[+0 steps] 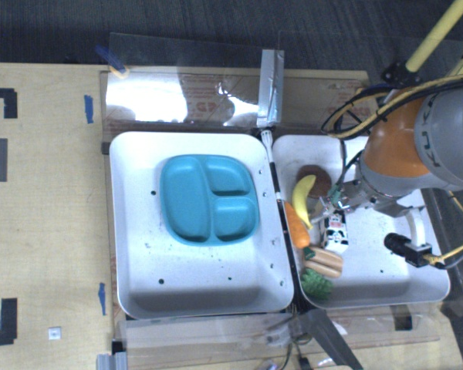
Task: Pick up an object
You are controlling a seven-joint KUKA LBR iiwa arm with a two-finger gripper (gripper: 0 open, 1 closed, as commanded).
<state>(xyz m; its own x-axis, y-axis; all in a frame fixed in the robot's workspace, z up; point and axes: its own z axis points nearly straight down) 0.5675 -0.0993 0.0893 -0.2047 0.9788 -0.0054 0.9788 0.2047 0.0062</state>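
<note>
Camera view: the pincer [329, 204] is lowered into the right bin [386, 272], among toy foods crowded at its left wall. A banana [302, 193] is seen just left of it, a carrot [296, 226] below that, and a small black-and-white carton [336, 233] directly beneath. Whether anything is gripped cannot be told. A blue divided plate [208, 199] lies in the left bin [139, 268].
</note>
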